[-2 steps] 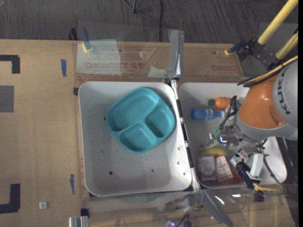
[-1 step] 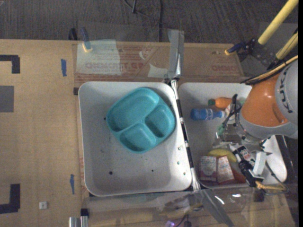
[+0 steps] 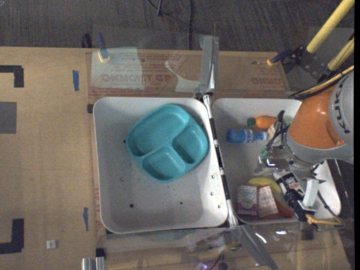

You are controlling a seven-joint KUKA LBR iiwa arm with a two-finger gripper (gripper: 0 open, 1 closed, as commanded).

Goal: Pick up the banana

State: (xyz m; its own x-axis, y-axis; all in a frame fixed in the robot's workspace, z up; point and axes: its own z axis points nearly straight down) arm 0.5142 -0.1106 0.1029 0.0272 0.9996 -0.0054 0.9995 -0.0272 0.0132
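Since the banana (image 3: 264,181) lies at 6 o'clock of the hand (image 3: 270,161), I would descend slowly between the packets (image 3: 257,200). Whether the hand is apart or together I cannot tell.

— Left bin (image 3: 112,207)? Holding a teal divided plate (image 3: 167,142), three compartments, set toward the upper middle.

— Right bin (image 3: 239,108)? Crowded. Blue bottle (image 3: 245,135) lying on its side near the top, orange bottle (image 3: 264,121) just above it. Two small red-and-white packets (image 3: 257,200) side by side at the near wall.

— Banana (image 3: 264,182)? Yellow, partly hidden, just above the packets.

— Arm? Reaching in from the right, orange band (image 3: 315,122) over the bin, gripper (image 3: 273,162) low above the banana. Fingers too blurred to judge.
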